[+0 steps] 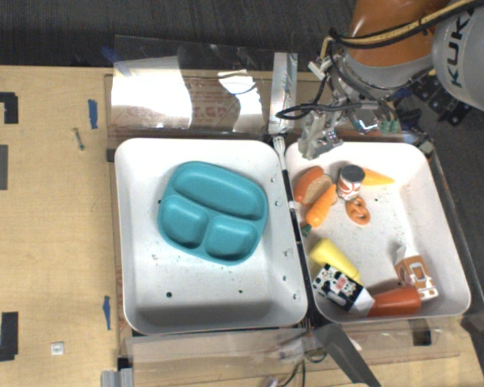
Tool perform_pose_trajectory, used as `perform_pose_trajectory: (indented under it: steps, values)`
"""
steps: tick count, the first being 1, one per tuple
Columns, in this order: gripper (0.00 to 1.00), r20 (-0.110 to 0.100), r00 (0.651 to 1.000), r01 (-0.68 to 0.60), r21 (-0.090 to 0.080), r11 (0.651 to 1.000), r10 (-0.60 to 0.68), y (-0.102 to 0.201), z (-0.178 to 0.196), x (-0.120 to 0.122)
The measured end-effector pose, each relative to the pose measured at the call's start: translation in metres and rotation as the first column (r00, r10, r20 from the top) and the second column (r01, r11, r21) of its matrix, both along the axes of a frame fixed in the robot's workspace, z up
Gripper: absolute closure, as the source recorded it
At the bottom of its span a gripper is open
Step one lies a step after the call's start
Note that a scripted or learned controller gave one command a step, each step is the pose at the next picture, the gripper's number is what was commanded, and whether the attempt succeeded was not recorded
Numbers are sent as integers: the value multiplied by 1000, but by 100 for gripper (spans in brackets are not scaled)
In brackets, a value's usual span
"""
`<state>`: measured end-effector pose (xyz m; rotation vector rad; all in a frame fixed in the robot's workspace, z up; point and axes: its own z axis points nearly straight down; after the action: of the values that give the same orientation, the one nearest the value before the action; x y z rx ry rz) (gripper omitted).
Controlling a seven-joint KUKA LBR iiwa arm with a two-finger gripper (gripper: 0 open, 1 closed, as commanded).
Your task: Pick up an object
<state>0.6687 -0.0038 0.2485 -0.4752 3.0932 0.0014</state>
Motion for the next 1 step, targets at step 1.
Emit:
perform_pose_trajectory:
  steps: [1]
  values:
    - [100, -4, 993, -119, -3, 993, 119, -23, 28, -88]
